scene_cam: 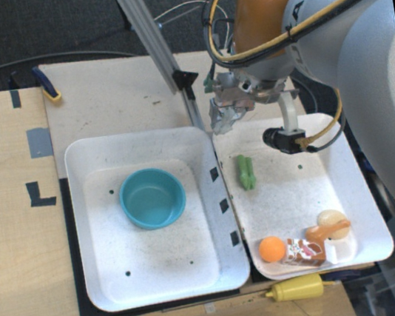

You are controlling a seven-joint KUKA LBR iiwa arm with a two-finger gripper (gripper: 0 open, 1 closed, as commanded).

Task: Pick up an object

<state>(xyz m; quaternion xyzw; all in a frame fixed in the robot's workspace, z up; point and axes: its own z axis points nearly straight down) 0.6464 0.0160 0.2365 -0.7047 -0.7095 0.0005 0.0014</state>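
gripper (225,119): above right bin's (349,165) far rim, fingers' state unclear; green piece (245,172) nearby; risk: descent striking rim, missing it.

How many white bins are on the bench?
2. The left shallow white plastic bin holds a round teal bowl. The right shallow white plastic bin sits right beside it, under the arm's pincer.

Two shallow white plastic bins, left (106,281) and right (352,187), are showing fine dark speckles. A round teal bowl (152,198), a small green block (245,172), an orange ball (272,249) and a yellow bottle (298,289) are standing out against the tan wooden counter (9,245).
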